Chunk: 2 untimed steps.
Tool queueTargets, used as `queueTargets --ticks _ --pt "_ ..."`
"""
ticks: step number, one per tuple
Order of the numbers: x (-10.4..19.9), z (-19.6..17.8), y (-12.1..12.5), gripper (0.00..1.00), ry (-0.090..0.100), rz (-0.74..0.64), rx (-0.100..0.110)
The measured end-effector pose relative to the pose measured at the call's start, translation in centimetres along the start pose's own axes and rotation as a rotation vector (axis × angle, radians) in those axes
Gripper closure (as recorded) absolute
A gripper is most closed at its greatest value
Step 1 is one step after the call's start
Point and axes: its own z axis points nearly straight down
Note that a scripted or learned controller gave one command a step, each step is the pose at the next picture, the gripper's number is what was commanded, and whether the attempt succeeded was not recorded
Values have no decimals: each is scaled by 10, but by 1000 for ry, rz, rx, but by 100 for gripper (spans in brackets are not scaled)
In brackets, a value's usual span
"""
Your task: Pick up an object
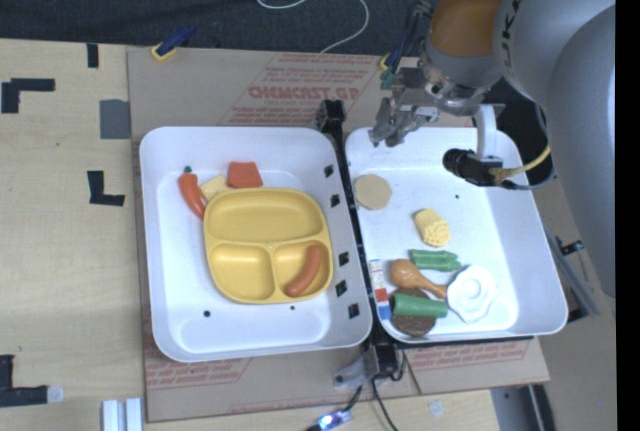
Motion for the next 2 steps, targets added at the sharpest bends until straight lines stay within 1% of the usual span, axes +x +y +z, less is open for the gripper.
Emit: queueTargets --ticks 1,2 --pt "48 7 3 100 0 0 1" --pt "99 -5 4 100 0 -1 -2"
